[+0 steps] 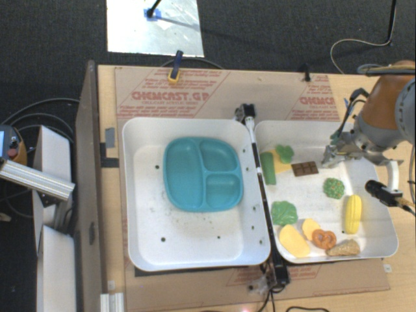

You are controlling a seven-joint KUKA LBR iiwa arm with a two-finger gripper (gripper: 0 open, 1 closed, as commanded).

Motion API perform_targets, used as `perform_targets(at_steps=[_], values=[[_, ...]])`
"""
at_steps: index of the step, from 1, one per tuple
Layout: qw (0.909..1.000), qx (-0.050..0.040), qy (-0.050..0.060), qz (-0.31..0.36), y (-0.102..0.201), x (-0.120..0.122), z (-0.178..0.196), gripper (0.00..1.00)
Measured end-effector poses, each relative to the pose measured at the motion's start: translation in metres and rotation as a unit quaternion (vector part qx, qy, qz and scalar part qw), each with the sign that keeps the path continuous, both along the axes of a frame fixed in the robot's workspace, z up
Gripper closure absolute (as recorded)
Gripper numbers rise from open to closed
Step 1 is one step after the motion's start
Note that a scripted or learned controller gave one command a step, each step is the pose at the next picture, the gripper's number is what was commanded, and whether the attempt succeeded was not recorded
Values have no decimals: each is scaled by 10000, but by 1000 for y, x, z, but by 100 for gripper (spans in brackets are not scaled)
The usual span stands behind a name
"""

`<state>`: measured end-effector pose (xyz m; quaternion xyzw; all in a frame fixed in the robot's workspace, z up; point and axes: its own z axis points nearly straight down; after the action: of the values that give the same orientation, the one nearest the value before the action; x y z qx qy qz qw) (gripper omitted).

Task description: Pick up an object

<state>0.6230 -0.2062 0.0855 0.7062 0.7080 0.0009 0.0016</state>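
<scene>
Look at the right bin (390,239): that is where every loose item sits. The jaws (331,157) hang at the end of the grey arm (383,119), which comes in from the right, and their tip is low over the bin's upper half, just right of the brown chocolate bar (304,169) and above the green broccoli-like piece (334,188). You cannot tell from this angle whether the jaws are spread or pressed together, and nothing is visibly caught between them.

To the left of the chocolate bar you have a green leafy piece (284,153) touching a pale yellow block (280,166), and a green cucumber (267,168) lying along the bin's left wall. Lower down sit another green leafy piece (283,212), a yellow corn cob (352,213), an orange slice (311,227), a pretzel (324,239), a yellow chip-like piece (294,241) and a tan piece of bread (344,247).

The left bin (146,239) carries a teal divided plate (203,174). Both bins rest on the cardboard-covered desk (195,93).
</scene>
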Motion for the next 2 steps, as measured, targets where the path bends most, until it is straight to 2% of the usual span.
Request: perform_targets(at_steps=[1,2], values=[[10000,1,-11,9,0,15,2,100],[10000,1,-11,9,0,28,41,100]])
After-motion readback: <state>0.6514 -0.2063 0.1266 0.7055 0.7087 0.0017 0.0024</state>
